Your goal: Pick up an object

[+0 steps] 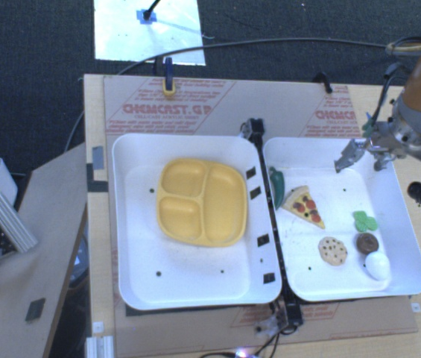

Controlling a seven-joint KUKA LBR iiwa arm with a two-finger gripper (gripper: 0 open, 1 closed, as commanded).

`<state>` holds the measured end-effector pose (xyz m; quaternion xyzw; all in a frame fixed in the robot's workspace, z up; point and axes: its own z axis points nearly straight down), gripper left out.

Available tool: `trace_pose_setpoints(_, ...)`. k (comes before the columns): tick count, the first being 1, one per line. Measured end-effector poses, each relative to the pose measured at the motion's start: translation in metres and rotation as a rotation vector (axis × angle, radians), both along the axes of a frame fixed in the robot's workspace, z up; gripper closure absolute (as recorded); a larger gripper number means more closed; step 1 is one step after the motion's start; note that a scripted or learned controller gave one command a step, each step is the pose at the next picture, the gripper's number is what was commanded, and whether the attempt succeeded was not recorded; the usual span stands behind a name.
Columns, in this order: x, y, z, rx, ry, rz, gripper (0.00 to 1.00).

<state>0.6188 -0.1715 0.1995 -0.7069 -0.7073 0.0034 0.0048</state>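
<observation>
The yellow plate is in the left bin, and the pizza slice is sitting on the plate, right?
Not quite. The yellow plate is in the left bin, but the camera view shows the pizza slice lying in the right bin, on the bin floor.

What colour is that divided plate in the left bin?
The divided plastic plate is plain yellow, seen clearly in the overhead camera view.

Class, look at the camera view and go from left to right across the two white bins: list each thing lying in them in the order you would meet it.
yellow divided plate → green pepper → pizza slice → cookie → white egg. The green leafy piece and brown round item overlap the egg's span, so they are omitted.
</observation>
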Motion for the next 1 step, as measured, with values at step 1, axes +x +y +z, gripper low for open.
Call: trace_pose_setpoints(1, 0.0029, 0.0004, 0.0081, -0.003, -0.013, 0.003, 0.00)
